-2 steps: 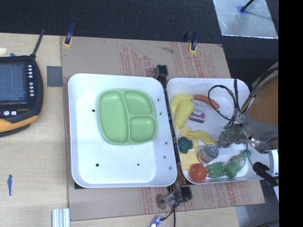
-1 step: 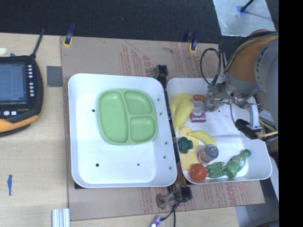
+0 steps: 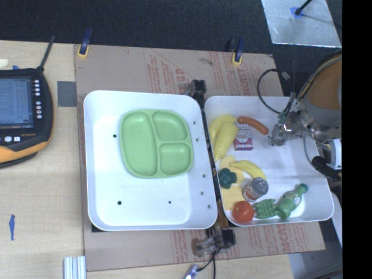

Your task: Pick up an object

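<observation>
Half-hidden hand [image 3: 283, 129] at the right bin's [image 3: 273, 161] far edge, grip state unclear, arm [image 3: 325, 95] cropped.

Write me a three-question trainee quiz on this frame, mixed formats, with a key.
1. True or false: the green divided plate lies in the right bin.
2. Which toy sits nearest the gripper? A) red tomato B) hot dog C) green bottle
3. Fill in: beside the tomato, along the right bin's near edge, lies a green ____.

Key: 1 false, it lies in the left bin; 2 B; 3 leafy vegetable.
</observation>
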Robot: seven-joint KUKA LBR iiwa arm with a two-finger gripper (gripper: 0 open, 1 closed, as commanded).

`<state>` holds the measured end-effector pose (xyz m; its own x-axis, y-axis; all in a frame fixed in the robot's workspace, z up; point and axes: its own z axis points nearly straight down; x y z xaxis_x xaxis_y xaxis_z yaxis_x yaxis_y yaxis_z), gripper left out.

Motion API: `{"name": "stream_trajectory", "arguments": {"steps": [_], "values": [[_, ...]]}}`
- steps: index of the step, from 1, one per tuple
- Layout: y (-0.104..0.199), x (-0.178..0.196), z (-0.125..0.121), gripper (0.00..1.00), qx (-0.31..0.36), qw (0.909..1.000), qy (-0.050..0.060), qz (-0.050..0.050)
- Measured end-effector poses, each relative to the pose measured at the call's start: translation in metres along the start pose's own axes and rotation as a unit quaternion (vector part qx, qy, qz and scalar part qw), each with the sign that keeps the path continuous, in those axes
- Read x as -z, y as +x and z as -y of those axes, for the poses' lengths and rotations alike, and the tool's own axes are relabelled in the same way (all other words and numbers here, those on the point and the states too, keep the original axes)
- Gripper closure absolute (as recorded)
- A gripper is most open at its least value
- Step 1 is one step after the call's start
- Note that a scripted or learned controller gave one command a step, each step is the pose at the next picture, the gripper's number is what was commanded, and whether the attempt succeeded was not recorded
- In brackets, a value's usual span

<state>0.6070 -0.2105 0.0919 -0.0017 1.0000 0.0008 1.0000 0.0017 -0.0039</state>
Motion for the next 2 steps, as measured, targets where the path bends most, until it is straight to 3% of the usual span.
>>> {"name": "stream_trajectory", "arguments": {"steps": [1, 2], "values": [[0.026, -0.001, 0.122, 0.0, 0.002, 1.0, 0.0, 0.0], [0.0, 0.119, 0.039, 0.0, 0.001, 1.0, -0.002, 0.001]]}}
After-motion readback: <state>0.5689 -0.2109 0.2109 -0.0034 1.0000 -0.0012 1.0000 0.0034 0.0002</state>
